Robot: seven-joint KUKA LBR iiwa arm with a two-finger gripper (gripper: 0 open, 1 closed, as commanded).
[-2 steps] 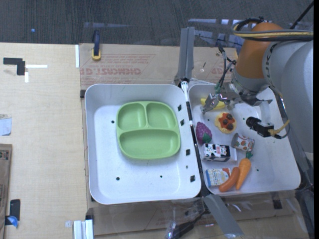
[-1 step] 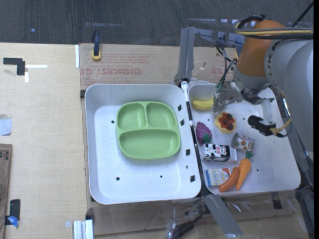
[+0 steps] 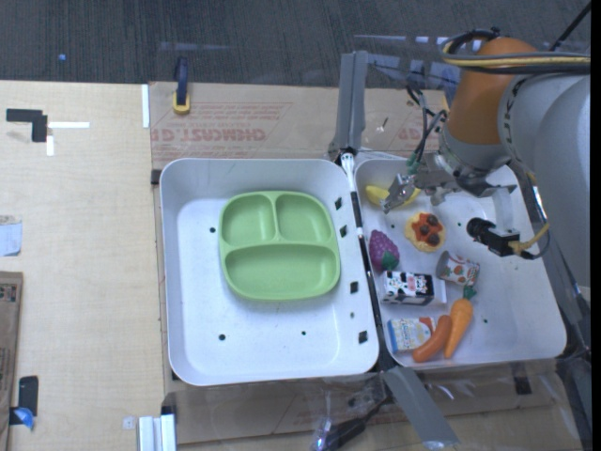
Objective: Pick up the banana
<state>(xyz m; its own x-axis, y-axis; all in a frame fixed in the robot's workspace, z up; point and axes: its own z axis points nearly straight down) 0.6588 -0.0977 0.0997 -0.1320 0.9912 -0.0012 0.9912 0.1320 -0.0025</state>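
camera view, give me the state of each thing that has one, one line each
banana: lying at the right bin's far left corner, gripper right at it
green plate: flat in left bin, right way up
carrot: lying flat
milk carton: on its side

The grey arm reaches in, end effector lowered.

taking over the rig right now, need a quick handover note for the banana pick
Gripper: low in the right bin, at the banana's right end; whether it has a grip cannot be told.
Banana: lying near the right bin's far left corner, not lifted.
Nearby: tart, grapes, carrots. Green plate sits in the left bin.
Done: approach.
Left: confirm the grasp, lift the banana.
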